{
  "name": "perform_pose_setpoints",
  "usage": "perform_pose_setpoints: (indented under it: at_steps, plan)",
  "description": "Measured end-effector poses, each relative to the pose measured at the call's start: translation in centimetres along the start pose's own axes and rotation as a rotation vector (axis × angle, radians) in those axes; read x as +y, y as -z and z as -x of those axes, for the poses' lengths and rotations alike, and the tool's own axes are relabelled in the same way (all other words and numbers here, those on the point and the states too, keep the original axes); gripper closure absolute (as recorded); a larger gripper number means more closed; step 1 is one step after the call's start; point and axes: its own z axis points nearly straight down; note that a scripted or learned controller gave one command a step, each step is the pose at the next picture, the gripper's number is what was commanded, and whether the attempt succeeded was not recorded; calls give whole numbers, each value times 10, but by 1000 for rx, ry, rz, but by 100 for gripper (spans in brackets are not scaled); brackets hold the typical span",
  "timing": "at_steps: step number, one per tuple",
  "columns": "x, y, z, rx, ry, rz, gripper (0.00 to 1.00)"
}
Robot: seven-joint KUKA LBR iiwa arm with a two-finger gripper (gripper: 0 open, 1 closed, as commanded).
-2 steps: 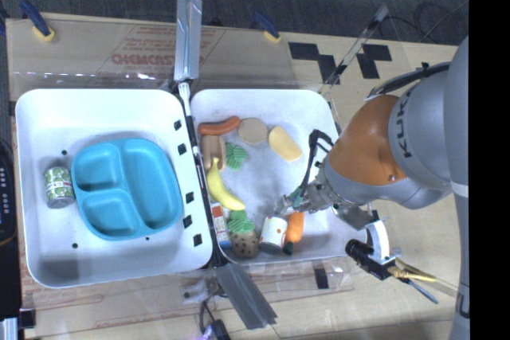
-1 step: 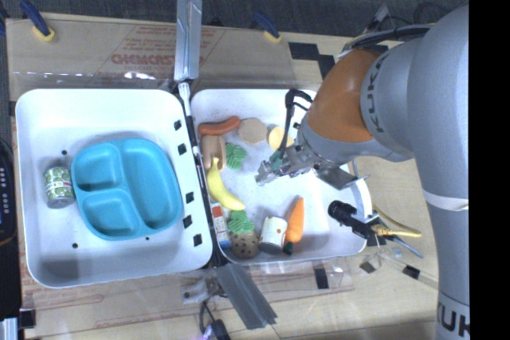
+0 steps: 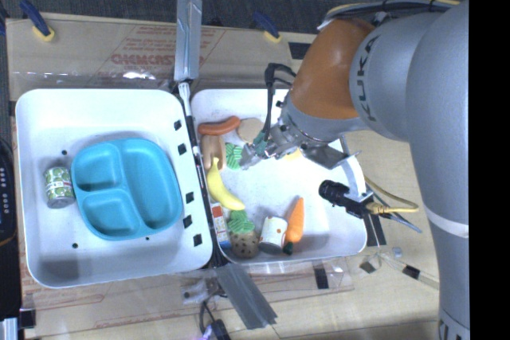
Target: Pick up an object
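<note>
Yellow banana [image 3: 221,189] lies in the right bin [image 3: 339,231], just left of the gripper [image 3: 256,149], which hovers low beside the sausage [image 3: 219,126]; whether it's spread or pinched, I cannot tell. Banana looks light, smooth, probably slippery plastic — best taken across its middle. Carrot [image 3: 295,220] sits below-right of the banana.

Bulky grey arm [image 3: 422,84] with orange band [image 3: 331,72], KUKA lettering and black cables
</note>
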Motion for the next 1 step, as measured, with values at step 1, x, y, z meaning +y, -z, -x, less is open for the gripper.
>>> perform_pose_setpoints:
  at_steps: [1]
  plan:
    - [71,-2,31,-1,-241,-4,100]
